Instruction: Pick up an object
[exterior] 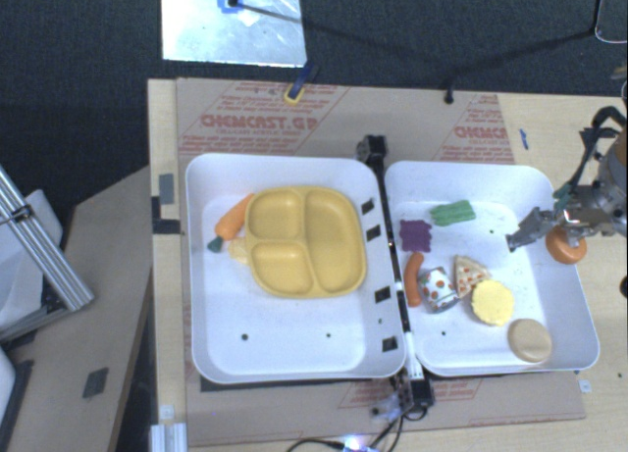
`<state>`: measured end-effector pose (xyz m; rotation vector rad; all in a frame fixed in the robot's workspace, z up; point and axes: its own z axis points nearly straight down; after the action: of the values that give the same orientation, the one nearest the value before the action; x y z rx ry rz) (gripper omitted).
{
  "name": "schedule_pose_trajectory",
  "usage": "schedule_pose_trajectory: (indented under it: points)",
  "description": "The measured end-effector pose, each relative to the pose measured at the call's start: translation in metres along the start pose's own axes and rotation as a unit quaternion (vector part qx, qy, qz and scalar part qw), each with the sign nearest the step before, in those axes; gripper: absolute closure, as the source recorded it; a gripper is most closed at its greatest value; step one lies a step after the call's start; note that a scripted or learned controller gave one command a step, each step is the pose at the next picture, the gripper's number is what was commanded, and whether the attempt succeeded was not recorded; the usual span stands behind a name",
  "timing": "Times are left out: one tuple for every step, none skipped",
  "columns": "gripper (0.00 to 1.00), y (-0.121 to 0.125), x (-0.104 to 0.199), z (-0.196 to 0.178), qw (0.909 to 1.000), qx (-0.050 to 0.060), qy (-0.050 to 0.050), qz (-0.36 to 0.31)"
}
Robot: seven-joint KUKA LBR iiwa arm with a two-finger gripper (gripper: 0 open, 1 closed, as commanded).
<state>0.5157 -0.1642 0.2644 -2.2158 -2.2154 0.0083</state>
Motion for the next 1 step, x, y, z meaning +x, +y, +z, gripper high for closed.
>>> schedule_pose_trajectory:
  points:
    - [0.00,0.0021,0.0004,-0.0057,1.0000,-0.005,-0.001,-0.002]
